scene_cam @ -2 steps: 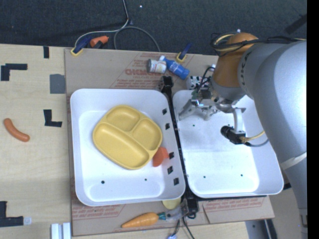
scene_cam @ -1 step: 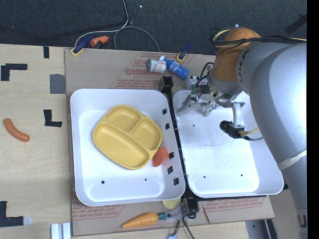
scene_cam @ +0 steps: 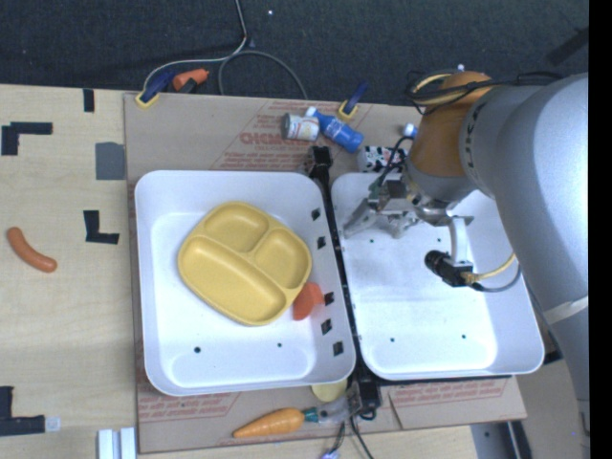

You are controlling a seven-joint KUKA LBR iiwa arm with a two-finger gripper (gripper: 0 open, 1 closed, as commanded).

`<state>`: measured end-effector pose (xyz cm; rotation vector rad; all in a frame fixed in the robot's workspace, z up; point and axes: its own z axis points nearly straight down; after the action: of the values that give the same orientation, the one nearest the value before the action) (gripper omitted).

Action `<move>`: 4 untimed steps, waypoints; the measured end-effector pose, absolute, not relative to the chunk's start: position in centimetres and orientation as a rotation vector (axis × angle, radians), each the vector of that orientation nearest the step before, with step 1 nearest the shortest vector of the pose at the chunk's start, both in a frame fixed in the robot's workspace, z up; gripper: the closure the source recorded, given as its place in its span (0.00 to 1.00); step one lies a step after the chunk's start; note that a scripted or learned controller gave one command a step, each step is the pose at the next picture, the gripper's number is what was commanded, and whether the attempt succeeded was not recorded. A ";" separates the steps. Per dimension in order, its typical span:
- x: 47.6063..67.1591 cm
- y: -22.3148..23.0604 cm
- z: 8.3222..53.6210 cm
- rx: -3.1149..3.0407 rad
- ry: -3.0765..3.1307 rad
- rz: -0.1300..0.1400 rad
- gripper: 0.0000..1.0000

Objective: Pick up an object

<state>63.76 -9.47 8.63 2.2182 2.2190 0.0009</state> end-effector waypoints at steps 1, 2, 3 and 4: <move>67.0 -10.3 8.5 2.217 2.223 0.002 0.00; 66.9 -10.3 9.6 2.215 2.223 0.003 1.00; 67.0 -10.3 9.6 2.215 2.223 0.003 0.00; 66.3 -10.0 8.5 2.219 2.220 -0.001 0.00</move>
<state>66.32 -10.00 8.51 2.2186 2.2203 -0.0009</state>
